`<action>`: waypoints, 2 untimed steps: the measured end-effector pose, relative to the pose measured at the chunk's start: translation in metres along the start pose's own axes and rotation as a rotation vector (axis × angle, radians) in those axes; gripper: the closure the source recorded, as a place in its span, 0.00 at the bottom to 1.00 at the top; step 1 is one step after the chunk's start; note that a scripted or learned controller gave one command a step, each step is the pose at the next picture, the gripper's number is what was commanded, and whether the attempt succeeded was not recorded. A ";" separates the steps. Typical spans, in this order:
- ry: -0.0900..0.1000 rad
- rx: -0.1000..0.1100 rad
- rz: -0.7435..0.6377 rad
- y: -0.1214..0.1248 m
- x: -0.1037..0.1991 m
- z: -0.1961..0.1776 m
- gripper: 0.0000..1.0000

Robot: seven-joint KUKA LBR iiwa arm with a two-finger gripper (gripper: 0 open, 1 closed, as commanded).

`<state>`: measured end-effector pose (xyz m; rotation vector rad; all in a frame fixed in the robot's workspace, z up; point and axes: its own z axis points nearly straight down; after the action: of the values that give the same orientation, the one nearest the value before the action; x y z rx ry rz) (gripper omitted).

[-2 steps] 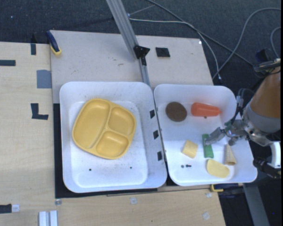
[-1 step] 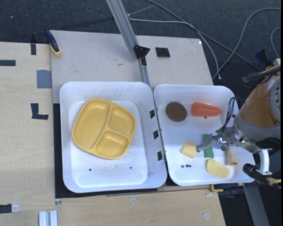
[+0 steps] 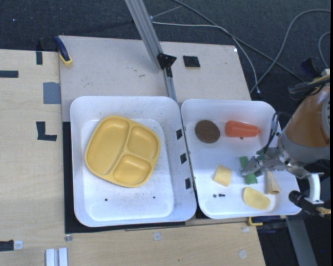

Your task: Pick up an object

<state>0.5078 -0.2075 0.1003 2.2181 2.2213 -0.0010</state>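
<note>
2 shallow white bins sit side by side on the table (image 3: 116,65), which fills the middle of the frame. The left bin (image 3: 83,148) holds a yellow divided plate (image 3: 122,150) with 3 compartments, lying slightly turned in the middle of the bin.

The right bin (image 3: 202,195) holds the smaller things. A round brown disc (image 3: 207,131) lies in its upper left part, and an orange-red carrot-like piece (image 3: 241,129) lies just to the right of it, near the upper edge. A pale yellow wedge (image 3: 222,176) sits lower, left of center. A flat yellow slice (image 3: 256,198) lies near the lower right corner, and a tan stick-shaped piece (image 3: 272,184) rests just above and to the right of that slice. A green block (image 3: 246,169) sits at the right of the bin, between the carrot-like piece and the yellow slice.

The arm (image 3: 308,132) comes in from the right edge of the frame, its orange band showing above the grey wrist. The pincer (image 3: 255,168) is down inside the right bin, right at the green block; its dark metal parts overlap the block's right side. Whether it is released or clenched cannot be told from this angle, and the block is not clearly seen between its tips.

A grey metal rail (image 3: 147,29) runs from the top of the frame down to the gap between the bins, and cables (image 3: 222,29) trail over the dark floor at the upper right.
</note>
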 end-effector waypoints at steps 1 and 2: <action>0.001 -0.001 0.000 0.009 0.003 -0.047 1.00; 0.000 -0.004 0.000 0.009 -0.002 -0.109 1.00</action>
<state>0.5162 -0.2090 0.2093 2.2163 2.2192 0.0027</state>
